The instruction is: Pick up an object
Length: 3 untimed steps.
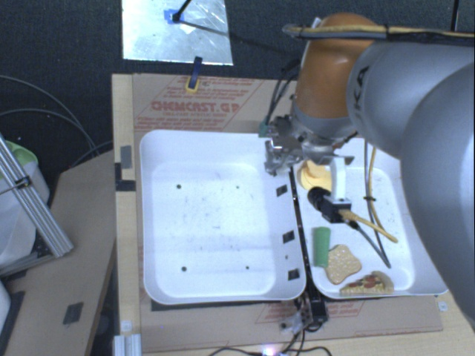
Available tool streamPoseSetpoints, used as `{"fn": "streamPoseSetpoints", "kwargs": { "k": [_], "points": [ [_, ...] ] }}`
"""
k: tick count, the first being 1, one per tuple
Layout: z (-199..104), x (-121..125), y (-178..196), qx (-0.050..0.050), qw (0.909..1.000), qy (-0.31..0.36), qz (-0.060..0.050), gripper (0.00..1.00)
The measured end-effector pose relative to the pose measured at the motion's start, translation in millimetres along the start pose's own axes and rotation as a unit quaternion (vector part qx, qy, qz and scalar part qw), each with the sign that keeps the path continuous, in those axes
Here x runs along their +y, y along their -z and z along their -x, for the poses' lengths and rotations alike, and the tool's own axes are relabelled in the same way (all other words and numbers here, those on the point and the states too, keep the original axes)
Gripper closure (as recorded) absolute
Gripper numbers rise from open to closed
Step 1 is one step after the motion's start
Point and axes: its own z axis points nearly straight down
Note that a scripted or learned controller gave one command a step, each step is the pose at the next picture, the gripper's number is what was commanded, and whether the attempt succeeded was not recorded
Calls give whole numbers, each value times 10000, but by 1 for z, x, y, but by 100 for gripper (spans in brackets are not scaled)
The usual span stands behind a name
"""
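Left bin, toward the bench's left edge: bare white floor, a few dark specks.

Pincer: low over the divide between the two bins, toward the bench's far edge. The wrist housing covers it from above, so I cannot tell whether it is apart or together. No object can be made out in its grip.

Right bin carries the candidates:
- yellow piece, just right of the pincer at the bin's far end
- green cylinder, round cracker and pizza slice, grouped toward the bench's near edge

Judgement: approach step, grasp not yet made. The yellow piece is the likeliest target, being closest. The next move calls for a small shift right, clear of the bin wall, then a straight descent and closure. The risk is catching the rim rather than the piece.
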Motion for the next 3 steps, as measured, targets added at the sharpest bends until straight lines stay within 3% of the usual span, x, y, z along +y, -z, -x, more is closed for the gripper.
{"fn": "streamPoseSetpoints", "kwargs": {
  "k": [1,2,3],
  "points": [
    [-82,10,-116,15,10000,56,-20,100],
    [-50,82,-108,4,10000,5,43,100],
    [-32,-30,-154,2,10000,0,-44,100]
  ]
}}
